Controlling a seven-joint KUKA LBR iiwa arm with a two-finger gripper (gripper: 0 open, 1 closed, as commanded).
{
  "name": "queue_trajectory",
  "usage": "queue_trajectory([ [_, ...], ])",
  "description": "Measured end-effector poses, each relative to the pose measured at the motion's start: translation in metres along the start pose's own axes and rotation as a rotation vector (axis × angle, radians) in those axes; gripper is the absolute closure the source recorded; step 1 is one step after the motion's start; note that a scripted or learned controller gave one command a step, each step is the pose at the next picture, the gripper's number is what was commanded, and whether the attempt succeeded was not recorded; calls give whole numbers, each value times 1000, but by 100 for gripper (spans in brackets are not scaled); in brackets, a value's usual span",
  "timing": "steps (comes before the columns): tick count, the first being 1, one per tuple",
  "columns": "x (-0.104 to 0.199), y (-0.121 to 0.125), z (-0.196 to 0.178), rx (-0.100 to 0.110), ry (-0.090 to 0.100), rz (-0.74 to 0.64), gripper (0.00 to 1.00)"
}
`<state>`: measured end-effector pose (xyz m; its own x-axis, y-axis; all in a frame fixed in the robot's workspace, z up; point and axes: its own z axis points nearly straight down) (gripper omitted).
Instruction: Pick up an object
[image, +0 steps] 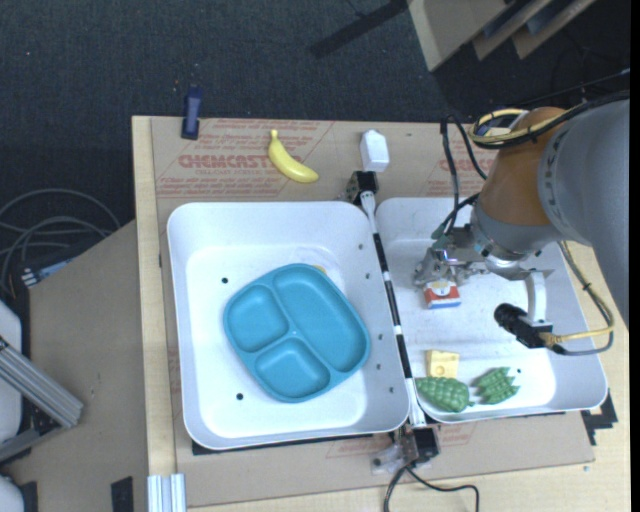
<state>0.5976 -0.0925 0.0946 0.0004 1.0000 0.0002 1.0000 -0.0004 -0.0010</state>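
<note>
My gripper (441, 268) hangs low in the right bin (570, 395), near its left wall, below the grey arm with its orange band. Just under it a small red and white object (441, 295) lies on the bin floor, partly covered by the gripper; I cannot tell whether they touch. Nearer the front of the same bin lie a small yellow block (442, 362), a round green leafy piece (443, 393) and a second green piece (495, 385).
A blue three-compartment plate (294, 331) lies in the left bin (190, 240). On the bench behind the bins are a yellow banana (291, 160), a small white object (374, 149) and a blue object (191, 112). Cables run from the arm over the right bin.
</note>
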Motion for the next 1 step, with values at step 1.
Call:
queue_trajectory([
  [1,85,5,-91,-4,1,-3,100],
])
